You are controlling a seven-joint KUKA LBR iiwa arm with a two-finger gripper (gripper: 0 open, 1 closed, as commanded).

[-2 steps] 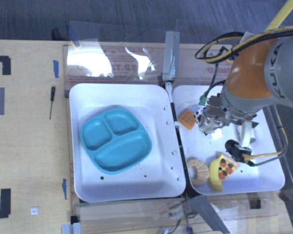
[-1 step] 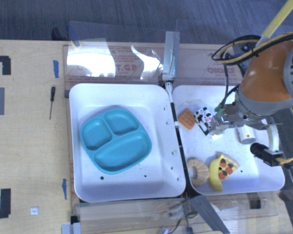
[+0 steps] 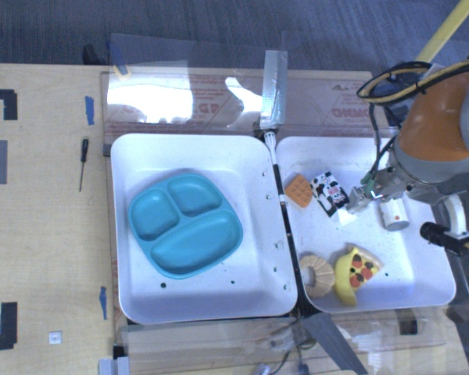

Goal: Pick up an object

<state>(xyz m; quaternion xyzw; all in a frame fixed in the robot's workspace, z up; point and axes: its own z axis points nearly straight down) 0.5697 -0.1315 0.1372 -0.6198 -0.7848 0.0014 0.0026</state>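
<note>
In the right bin (image 3: 422, 287), several small objects lie loose. An orange waffle-like piece (image 3: 299, 191) rests near the divider, and a black-and-white cow-patterned piece (image 3: 327, 191) lies just right of it. A yellow pizza-slice toy (image 3: 355, 272) and a tan round wooden piece (image 3: 316, 274) sit at the front. My gripper (image 3: 361, 198) hangs low over the bin's middle, right beside the cow-patterned piece, with a small white scrap (image 3: 346, 218) below it. A white cylinder (image 3: 394, 214) sits just right of the gripper; I cannot tell whether it is loose or part of the tool.
The left bin (image 3: 133, 287) holds a blue divided plate (image 3: 185, 223). The grey arm with its orange band (image 3: 438, 123) crosses the right bin's far right corner. A yellow cable (image 3: 391, 75) loops above the arm. Clear plastic sheeting (image 3: 187, 92) lies behind the bins.
</note>
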